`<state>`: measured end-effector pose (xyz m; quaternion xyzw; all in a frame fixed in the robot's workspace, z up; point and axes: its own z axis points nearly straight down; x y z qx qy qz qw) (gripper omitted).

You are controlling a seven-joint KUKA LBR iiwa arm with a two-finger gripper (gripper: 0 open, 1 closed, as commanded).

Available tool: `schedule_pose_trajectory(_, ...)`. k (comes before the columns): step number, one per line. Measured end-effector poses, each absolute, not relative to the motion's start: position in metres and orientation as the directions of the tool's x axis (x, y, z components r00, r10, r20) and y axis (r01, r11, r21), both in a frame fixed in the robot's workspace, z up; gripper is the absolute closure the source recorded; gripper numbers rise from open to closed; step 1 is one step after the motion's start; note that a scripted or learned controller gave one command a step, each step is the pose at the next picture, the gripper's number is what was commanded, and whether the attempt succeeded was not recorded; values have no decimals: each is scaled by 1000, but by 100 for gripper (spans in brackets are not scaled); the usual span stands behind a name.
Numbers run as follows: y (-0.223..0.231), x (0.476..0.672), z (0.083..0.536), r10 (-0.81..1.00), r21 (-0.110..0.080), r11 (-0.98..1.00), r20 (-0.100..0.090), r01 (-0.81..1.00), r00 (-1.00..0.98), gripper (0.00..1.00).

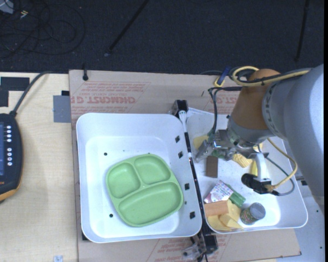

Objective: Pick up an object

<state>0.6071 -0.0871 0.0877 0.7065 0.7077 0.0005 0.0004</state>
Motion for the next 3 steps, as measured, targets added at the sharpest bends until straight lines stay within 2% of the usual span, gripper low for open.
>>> schedule_pose_trajectory(1, -84, 583, 88, 1000, -3, -4, 1, 1000, 4, 0)
schedule_pose_trajectory(2, -82, 599, 88, 1000, -2, 0, 1, 1000, 0, 0)
schedule_pose_trajectory(3, -86, 580, 88, 1000, -3, -1, 1, 1000, 1, 0)
